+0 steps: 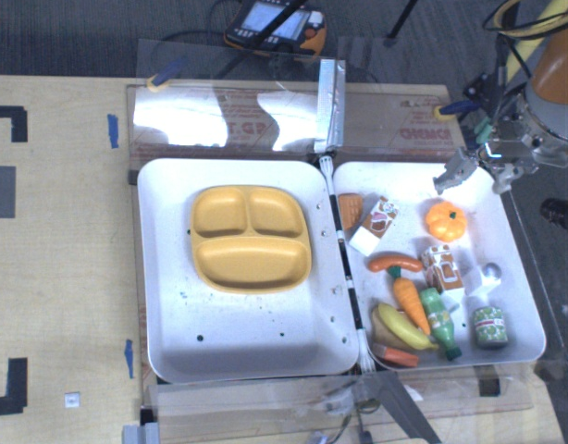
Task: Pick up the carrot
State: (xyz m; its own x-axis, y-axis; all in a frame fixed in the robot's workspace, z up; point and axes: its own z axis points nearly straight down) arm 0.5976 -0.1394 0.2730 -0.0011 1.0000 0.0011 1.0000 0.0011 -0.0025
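Overhead view of two white bins on a surface: the claw [476, 169] hovers over the right bin's [523, 248] far right corner, fingers apart and gripping nothing. The carrot [410, 304] lies untouched near that bin's front (wedged between a banana [401, 326] and a green bottle [439, 323]), so the pickup is not yet begun, with little open room around it.
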